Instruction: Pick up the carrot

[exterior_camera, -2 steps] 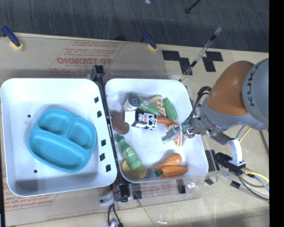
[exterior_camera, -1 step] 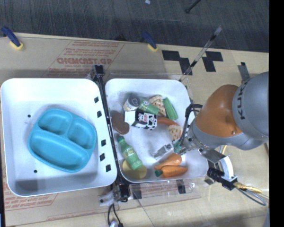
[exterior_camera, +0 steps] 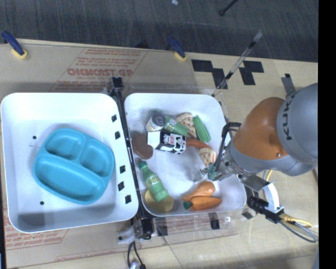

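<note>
The carrot lies in the right bin, near its front right corner, almost flat, with the green end pointing left. Just above it, and touching it or nearly so, is a second orange piece, rounder in shape; I cannot tell if this is another carrot.

The jaws are inside the same bin, above these 2 orange things and a little apart from them. Nothing can be seen between them. Whether they are open or closed, the view does not let me tell, because the wrist covers much of them.

In my judgement the step in hand is the approach: the carrot is not yet grasped. The next move calls for going forward and down to the carrot, with the jaws set across its narrow width. The bin wall is very near and the round orange piece is close, so there is little room.
</note>
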Available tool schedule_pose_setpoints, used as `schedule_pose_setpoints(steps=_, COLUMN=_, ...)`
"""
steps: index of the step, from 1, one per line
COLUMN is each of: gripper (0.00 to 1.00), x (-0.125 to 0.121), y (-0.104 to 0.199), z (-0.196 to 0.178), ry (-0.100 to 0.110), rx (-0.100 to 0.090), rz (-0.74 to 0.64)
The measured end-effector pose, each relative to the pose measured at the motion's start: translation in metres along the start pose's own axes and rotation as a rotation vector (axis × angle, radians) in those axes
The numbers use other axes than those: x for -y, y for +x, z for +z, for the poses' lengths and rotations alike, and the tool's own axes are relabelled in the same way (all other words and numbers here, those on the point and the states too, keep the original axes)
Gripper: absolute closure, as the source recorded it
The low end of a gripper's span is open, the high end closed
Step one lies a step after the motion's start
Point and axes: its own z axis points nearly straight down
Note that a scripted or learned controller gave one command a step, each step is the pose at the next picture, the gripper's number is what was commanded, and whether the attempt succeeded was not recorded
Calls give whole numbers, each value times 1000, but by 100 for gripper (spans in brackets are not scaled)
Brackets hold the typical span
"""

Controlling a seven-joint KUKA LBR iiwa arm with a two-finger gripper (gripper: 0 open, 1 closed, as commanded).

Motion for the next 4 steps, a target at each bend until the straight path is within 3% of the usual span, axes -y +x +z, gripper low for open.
schedule_pose_setpoints(steps=1, gripper=100, x=-28, y=49, z=-55, ry=-2, rx=-2, rz=259)
schedule_pose_setpoints(steps=2, gripper=0, x=-27, y=49, z=-55, ry=0, rx=-1, rz=259)
schedule_pose_setpoints(steps=3, gripper=0, x=-5, y=-1, z=10, ry=0, rx=-4, rz=177)
schedule_pose_setpoints(steps=4, gripper=0, x=2, y=-2, z=10, ry=1, rx=-7, rz=-29)
